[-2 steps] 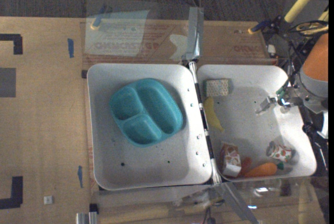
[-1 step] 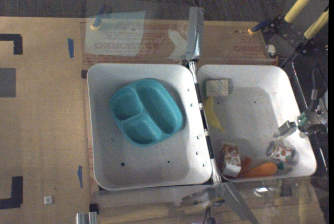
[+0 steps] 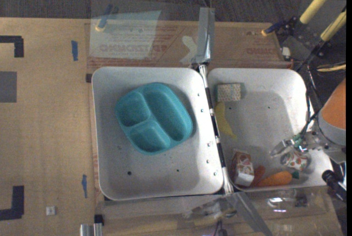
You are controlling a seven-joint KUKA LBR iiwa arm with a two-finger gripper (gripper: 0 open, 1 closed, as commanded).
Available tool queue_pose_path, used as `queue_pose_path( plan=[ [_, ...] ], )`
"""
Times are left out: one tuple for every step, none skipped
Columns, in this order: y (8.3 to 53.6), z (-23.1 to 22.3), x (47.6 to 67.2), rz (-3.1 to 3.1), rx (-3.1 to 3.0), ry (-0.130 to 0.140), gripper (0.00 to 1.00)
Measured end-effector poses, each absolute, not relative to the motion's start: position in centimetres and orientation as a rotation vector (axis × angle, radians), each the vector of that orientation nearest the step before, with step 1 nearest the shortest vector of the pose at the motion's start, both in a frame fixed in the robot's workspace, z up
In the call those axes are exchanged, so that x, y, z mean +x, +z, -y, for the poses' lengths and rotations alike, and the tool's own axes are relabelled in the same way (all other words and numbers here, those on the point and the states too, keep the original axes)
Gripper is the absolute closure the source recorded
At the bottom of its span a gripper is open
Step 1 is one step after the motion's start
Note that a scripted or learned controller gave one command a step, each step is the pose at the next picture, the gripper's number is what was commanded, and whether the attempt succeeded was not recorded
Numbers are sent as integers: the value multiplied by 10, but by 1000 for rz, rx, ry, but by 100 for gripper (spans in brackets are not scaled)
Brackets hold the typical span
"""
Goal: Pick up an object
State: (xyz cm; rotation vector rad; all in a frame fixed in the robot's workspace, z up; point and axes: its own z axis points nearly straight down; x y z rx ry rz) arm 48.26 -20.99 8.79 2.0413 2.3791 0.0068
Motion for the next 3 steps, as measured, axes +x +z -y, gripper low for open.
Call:
queue_pose_path(
  plan=[
    [89,195,479,-2516,1882,2,0],
    [100,197,480,-2507,1883,4,100],
    [193,176,543,-2503,1894,1,100]
  ],
)
